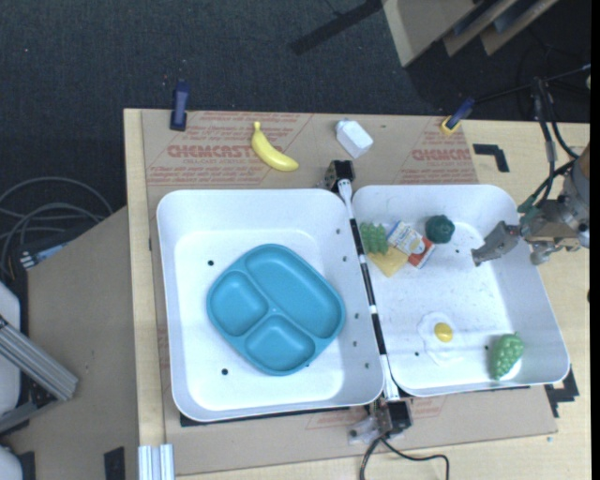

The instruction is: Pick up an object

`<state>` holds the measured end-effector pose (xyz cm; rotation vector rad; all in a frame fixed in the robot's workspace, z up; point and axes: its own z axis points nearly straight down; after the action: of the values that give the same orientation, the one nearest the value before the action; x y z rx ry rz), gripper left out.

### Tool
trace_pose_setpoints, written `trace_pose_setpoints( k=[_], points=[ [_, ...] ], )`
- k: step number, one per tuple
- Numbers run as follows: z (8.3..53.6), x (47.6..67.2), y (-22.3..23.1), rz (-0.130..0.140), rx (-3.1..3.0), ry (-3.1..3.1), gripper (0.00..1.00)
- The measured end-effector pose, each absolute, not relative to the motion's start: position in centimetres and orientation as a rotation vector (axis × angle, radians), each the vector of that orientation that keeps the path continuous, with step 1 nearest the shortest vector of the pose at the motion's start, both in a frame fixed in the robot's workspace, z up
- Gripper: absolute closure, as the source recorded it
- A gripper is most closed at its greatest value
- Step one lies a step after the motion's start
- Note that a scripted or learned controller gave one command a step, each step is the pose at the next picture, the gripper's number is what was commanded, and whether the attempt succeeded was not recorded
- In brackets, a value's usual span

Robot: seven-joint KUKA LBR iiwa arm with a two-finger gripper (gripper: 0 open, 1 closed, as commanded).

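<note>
The gripper hangs over the right bin near its right wall; whether it is open or closed cannot be told. Nearest object: a dark green ball, round, no long axis, lying toward the bin's far wall beside a small carton.

Cut off at the right edge: the arm, with just its wrist end and the pincer in frame. Too small and blurred to tell open from closed at the pincer tip. Partly tucked under the yellow and red packets: a green item, shape unclear. Clipped by the top edge: a tan structure. Cropped at the left edge: coiled cables and a grey rail. Unreadable in part: red print on the bench.
</note>
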<state>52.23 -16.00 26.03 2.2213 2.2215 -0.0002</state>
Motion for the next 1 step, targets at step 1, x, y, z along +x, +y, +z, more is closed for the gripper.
trace_pose_setpoints(
  k=[1],
  points=[
    [14.89, 60.77, -15.99, -0.002, 2.222, 2.223, 0.0]
  ],
)
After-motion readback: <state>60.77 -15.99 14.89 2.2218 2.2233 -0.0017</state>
